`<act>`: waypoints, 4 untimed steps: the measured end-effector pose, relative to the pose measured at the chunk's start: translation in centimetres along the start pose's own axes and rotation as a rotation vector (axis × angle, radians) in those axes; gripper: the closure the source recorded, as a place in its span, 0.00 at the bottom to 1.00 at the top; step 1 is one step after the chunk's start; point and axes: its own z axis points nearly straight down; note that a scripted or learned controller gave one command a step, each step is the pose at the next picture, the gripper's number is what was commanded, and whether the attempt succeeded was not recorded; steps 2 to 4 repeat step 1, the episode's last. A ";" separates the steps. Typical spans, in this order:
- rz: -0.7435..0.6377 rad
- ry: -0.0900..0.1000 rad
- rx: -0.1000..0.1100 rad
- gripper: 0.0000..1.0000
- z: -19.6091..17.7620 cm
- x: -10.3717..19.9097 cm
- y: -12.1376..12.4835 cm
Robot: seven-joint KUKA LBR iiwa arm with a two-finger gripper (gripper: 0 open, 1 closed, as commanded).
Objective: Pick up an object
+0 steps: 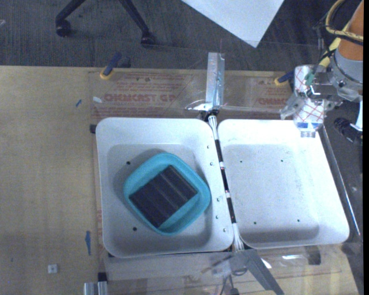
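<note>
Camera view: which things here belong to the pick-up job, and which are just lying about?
Job:
- blue container with dark insert, in left bin
- right bin
- gripper, at right bin's far corner

Lying about:
- clamp on bench
- office chair base
- white sheet

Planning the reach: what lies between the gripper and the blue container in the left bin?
In the camera view: the right white bin's bare floor and the metal divider separate gripper from blue square plastic container.

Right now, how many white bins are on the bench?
2. The left bin sits on the bench and holds a blue dish with a dark block in it. The right bin sits right beside it, below the gripper.
</note>
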 end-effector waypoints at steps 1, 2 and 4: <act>0.035 -0.001 0.000 0.00 10.2 0.7 1.0; 0.035 -0.001 0.000 0.00 10.2 0.7 1.0; 0.035 -0.001 0.000 0.00 10.2 0.7 1.0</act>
